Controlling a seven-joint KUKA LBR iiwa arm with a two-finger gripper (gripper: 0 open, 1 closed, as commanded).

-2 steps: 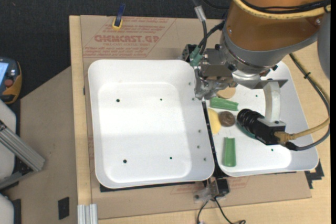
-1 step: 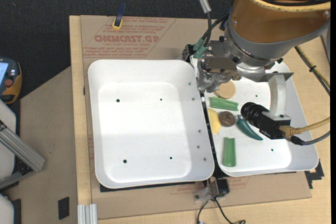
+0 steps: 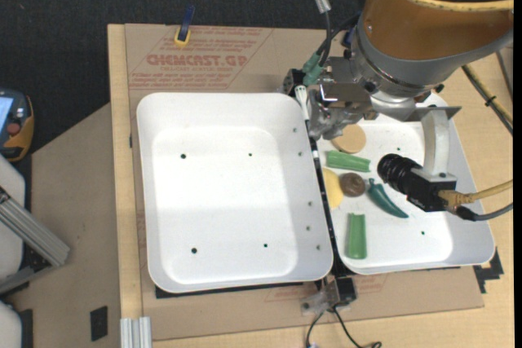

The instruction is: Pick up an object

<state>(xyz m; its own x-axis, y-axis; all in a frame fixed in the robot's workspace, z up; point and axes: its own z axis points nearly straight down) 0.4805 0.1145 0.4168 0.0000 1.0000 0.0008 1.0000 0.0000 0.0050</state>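
Observation:
The right bin [image 3: 457, 253] holds several small things. A tan round disc [image 3: 351, 140] lies near its back left, with a light green block [image 3: 348, 163] just in front of it. A brown round piece [image 3: 353, 184] sits beside a yellow piece [image 3: 333, 191] by the left wall. A teal curved piece [image 3: 386, 200] and an upright-looking green bar [image 3: 356, 235] lie nearer the front. My gripper [image 3: 326, 123] hangs low over the bin's back left corner, just left of the tan disc, with the arm's bulk hiding much of it.
The left bin [image 3: 163, 114] lies next to the right one, their walls meeting along a ridge [image 3: 320, 191]. Both rest on a cardboard sheet [image 3: 204, 53] that carries a small blue and yellow clip [image 3: 185, 27] at the back. Cables hang behind the wrist.

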